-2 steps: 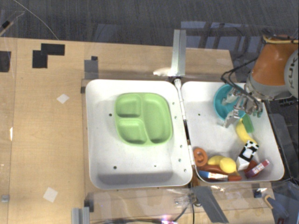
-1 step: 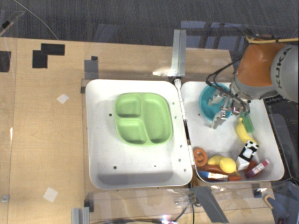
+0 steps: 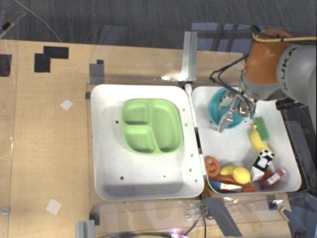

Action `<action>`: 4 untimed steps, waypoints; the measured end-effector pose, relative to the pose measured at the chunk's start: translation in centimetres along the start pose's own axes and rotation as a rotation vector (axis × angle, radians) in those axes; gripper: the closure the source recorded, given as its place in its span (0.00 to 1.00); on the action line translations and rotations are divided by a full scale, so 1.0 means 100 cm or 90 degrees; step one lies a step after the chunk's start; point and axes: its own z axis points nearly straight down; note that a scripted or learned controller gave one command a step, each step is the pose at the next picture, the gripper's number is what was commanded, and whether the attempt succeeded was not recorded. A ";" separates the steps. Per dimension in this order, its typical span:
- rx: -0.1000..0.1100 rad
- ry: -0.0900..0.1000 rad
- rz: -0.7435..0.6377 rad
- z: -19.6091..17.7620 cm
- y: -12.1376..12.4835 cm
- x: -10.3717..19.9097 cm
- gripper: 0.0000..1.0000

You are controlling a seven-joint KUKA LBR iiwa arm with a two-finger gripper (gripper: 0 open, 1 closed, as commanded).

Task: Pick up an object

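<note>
1. In the right white bin, your gripper hangs over the round teal plastic bowl at the far end; whether its fingers are wide or narrow, you cannot tell.
2. Judge the bowl light, stiff and slick.
3. Take it by the thin rim, one finger inside, since the curved wall would likely slip.

Partial letters "KU", grey arm
</note>
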 end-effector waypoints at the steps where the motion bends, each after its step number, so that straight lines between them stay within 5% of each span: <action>1: -0.004 -0.018 -0.169 -0.020 -0.055 0.003 0.00; 2: -0.005 -0.025 -0.171 -0.003 -0.020 0.019 0.00; 3: -0.002 -0.011 -0.075 -0.002 0.020 0.018 0.00; 4: -0.004 -0.009 -0.199 -0.023 -0.012 0.006 0.00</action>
